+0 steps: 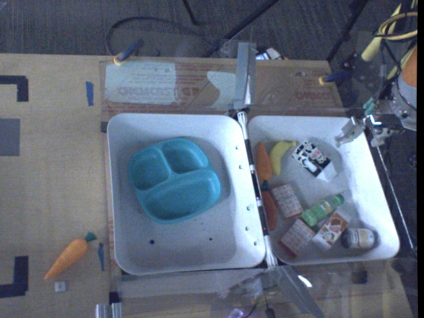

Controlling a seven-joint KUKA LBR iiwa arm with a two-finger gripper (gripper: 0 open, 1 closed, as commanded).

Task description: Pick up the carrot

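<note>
Now: carrot (pixel 264 161) by right bin's (pixel 384 197) left wall; banana (pixel 283 152) touching | hand (pixel 363 126) state unclear

A pale wooden worktop (pixel 53 177) fills the left and middle of the frame, marked with black angled tape corners (pixel 14 88) at the left edge and short strips of blue tape (pixel 89 93) near the upper left. Beyond its far edge, along the top of the frame, lies dark grey carpeted floor (pixel 79 12). Thin black stand legs (pixel 265 5) and a looping black cable (pixel 142 24) cross that floor. The light is even and soft.
</note>
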